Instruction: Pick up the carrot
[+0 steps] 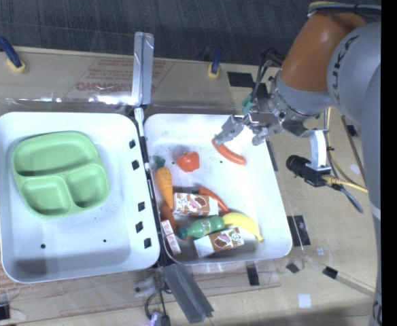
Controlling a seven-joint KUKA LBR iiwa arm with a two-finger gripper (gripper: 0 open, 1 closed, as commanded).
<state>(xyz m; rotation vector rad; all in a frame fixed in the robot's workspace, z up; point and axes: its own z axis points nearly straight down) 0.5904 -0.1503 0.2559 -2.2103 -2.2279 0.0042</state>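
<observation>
carrot: orange tapered carrot with green top point(164, 185) lies at left wall of right white bin point(270, 182), touching small printed carton point(189, 204)
gripper: two-finger gripper point(243, 132) near bin's far edge, fingers spread, nothing between them; well apart from carrot
risk, wrong item: orange-red sausage-shaped piece point(230, 153) right under it, similar colour
risk, clutter: red tomato point(187, 160) and carton crowd carrot; bin wall could block a finger
</observation>
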